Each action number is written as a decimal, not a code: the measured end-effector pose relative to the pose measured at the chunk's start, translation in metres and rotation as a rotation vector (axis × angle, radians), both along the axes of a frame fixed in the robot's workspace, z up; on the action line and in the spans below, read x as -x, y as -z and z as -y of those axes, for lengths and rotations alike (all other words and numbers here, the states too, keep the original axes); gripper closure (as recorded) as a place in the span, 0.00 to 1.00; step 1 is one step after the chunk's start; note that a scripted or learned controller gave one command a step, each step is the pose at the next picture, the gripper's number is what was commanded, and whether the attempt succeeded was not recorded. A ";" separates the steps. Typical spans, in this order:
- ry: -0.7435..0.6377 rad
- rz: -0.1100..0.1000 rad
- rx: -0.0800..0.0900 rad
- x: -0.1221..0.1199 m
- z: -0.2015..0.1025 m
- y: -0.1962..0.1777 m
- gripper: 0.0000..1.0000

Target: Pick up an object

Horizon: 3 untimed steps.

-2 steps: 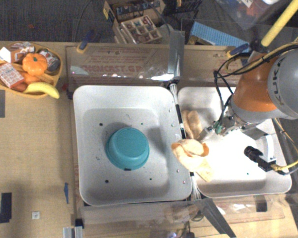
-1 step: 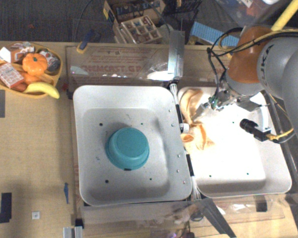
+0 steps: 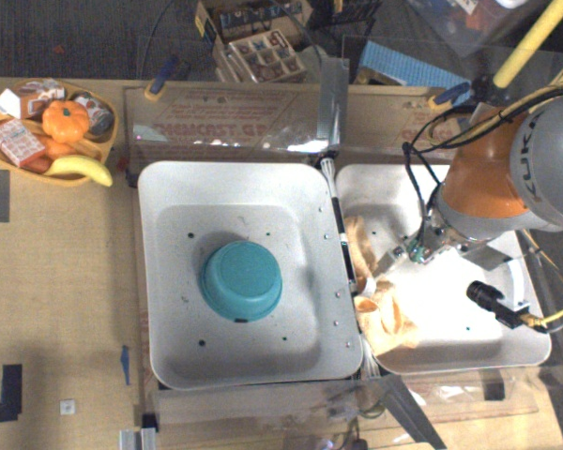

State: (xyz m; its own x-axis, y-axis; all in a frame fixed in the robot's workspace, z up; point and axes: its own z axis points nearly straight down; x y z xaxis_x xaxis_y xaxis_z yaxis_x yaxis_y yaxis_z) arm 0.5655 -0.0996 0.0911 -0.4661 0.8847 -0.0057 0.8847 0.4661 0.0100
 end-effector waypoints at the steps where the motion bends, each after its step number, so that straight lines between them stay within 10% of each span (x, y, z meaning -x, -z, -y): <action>1: 0.033 0.003 0.001 -0.052 0.011 0.000 0.00; 2: -0.256 -0.003 0.003 -0.090 0.011 0.001 0.00; 3: -0.234 0.000 0.003 0.003 0.014 0.000 0.00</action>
State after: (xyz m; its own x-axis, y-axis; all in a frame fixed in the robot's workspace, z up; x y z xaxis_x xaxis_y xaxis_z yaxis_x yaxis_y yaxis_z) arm 0.5622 -0.1133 0.0910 -0.6585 0.7526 -0.0081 0.7525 0.6585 0.0084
